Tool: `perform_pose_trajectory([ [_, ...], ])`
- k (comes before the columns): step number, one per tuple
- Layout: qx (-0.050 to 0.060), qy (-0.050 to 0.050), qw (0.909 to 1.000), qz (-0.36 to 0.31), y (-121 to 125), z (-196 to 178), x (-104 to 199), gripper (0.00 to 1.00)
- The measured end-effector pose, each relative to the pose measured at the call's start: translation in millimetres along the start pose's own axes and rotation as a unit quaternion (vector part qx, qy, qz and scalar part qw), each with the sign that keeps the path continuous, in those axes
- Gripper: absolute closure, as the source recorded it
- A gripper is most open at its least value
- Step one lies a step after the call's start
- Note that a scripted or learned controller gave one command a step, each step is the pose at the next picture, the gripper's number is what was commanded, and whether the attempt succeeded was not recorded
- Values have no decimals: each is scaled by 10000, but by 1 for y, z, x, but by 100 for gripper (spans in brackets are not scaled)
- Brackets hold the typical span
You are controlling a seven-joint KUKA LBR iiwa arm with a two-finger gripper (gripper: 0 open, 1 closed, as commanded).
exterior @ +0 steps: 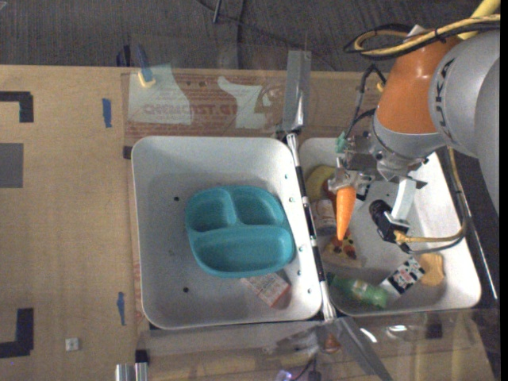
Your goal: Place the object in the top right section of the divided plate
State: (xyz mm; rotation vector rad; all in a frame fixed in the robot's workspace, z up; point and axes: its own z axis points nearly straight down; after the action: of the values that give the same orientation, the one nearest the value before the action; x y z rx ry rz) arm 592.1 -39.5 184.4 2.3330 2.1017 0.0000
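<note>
A teal divided plate (236,248) lies in the middle of the left bin (159,173), with two small sections on its far side and one long section nearer the camera. Over the left part of the right bin (460,292), my gripper (347,184) is shut on the thick end of an orange carrot (344,213). The carrot hangs point down, above the objects in that bin and to the right of the plate. The wall between the two bins lies between the carrot and the plate.
Under and around the carrot lie a yellow fruit (319,179), a small jar (324,211), a yellow toy (341,251), a green bottle (361,291), a black-and-white carton (406,276) and a tan piece (432,265). A flat packet (267,287) lies by the plate's near edge.
</note>
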Motion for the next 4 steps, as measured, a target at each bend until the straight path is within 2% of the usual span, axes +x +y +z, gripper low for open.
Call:
perform_pose_trajectory([
  [1, 5, 1, 9987, 503, 17, 0, 54, 100],
  [2, 5, 2, 9987, 503, 17, 0, 54, 0],
  [3, 20, 5, 9992, 401, -53, 0, 43, 0],
  [4, 31, 6, 9914, 1308, -100, 1, -32, 0],
])
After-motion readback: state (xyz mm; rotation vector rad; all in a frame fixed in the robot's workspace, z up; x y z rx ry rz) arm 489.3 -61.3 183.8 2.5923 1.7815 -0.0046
